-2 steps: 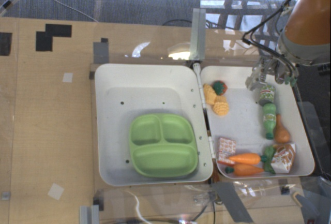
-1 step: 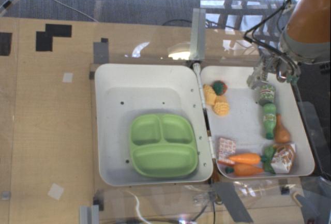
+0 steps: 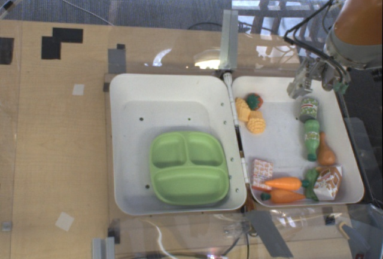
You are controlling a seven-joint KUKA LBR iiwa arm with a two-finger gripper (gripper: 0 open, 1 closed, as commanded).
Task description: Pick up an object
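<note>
My gripper (image 3: pixel 312 83) hangs over the far right corner of the right bin (image 3: pixel 278 150), its fingers (image 3: pixel 297 88) spread open with nothing between them. Just below it a green can (image 3: pixel 309 109) lies by the bin's right wall, with a green bottle (image 3: pixel 311 139) further down the same wall. A brown pear-shaped piece (image 3: pixel 326 156) rests beside the bottle. Two yellow corn pieces (image 3: pixel 250 118) and a red and green fruit (image 3: pixel 255 100) lie at the bin's far left. Two carrots (image 3: pixel 282 188), a pink packet (image 3: pixel 262 169) and a white and brown carton (image 3: pixel 328 183) fill the near edge.
The left bin (image 3: pixel 137 108) holds a green divided plate (image 3: pixel 188 167) at its near right. A raised divider (image 3: pixel 235 123) separates the bins, and a grey post (image 3: pixel 228 39) stands behind it. Cables loop beside the orange wrist band (image 3: pixel 362 9).
</note>
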